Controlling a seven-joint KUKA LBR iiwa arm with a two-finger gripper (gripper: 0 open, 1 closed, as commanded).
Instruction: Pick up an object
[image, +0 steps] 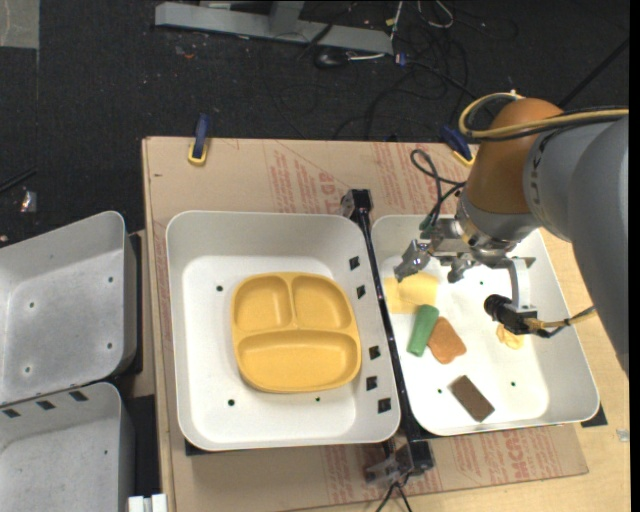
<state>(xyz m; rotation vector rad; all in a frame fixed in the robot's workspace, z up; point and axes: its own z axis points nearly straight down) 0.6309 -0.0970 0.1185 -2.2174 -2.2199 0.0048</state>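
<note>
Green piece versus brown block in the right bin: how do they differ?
The green piece is an elongated, rounded stick; the brown block is flat and rectangular. The green piece touches the orange piece and lies just below the yellow chunk; the brown block lies alone, nearer the bin's front edge. Both lie flat in the right bin.

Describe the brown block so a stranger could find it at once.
Look in the right bin, on the side the arm reaches over. The brown block lies nearest its front edge, apart from the others. It alone is dark, flat and rectangular; the green stick and orange piece sit further back.
</note>
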